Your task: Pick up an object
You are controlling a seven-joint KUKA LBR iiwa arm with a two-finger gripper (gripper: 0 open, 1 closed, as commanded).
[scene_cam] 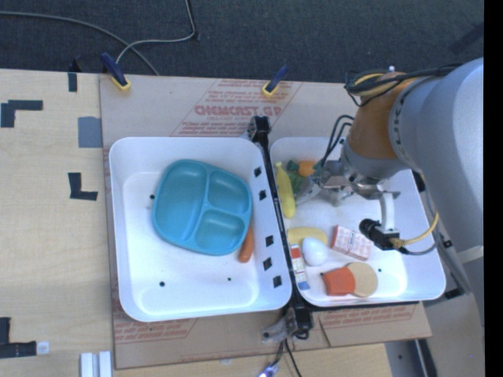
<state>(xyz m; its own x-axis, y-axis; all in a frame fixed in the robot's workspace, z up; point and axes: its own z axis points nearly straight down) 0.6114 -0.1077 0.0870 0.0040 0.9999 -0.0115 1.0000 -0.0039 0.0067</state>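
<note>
Bench (47, 234) of pale wood spans the frame below a dark floor strip at top; a brown cardboard sheet (228, 108) lies on it under both bins, pinned at its upper edge by two blue-and-yellow clamps (115, 71). Arm (440, 124), grey with an orange band, enters from the right edge and bulks over the upper right part of the right bin. Left bin (130, 234), white, sits centre-left of frame; right bin (416, 277), white, touches it along a shared divider at centre. Blue divided plate (203, 207) lies tilted in the upper middle of the left bin, with a small orange carrot (247, 245) touching its lower right edge. Gripper (338, 185) sits low in the upper middle of the right bin, just right of the green and orange items; whether it is apart or together cannot be told, the wrist hides it. Objects for picking crowd the left and lower parts of the right bin: a yellow banana-like piece (284, 192) along the divider, a green item (295, 173) with an orange bit (306, 166) beside it near the gripper, a pale yellow piece (306, 234) at mid-left, a white egg shape (314, 251) just below it, a pink-and-white packet (350, 242) to its right, an orange-red block (339, 281) and a tan disc (363, 278) touching at the bottom edge.
</note>
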